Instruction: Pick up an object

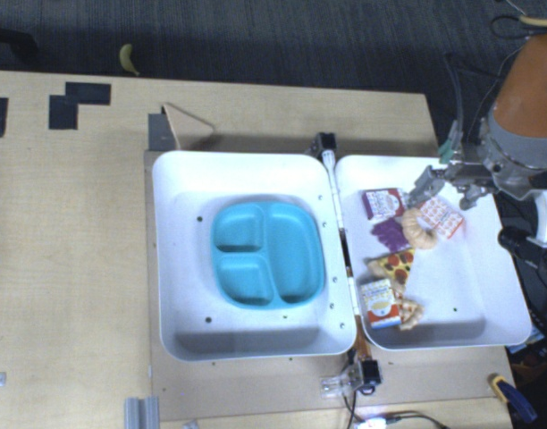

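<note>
Arm over right bin, toy food clustered below – nothing seen in its grip.

Gripper [445, 184] sits at the right bin's [488, 324] upper edge, fingers spread apart, nothing between them. Just beside it: maroon packet [382, 203], red-white packet [441, 217], donut [420, 233], purple grapes [391, 233] – then pizza slice [392, 264] and small carton [378, 300] lower down. Left bin [180, 239] holds a blue divided tray [267, 253].

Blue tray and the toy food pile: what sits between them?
In the camera view, between the blue tray and the toy food pile lie bare white floor of the left bin and the bins' adjoining rims.
</note>
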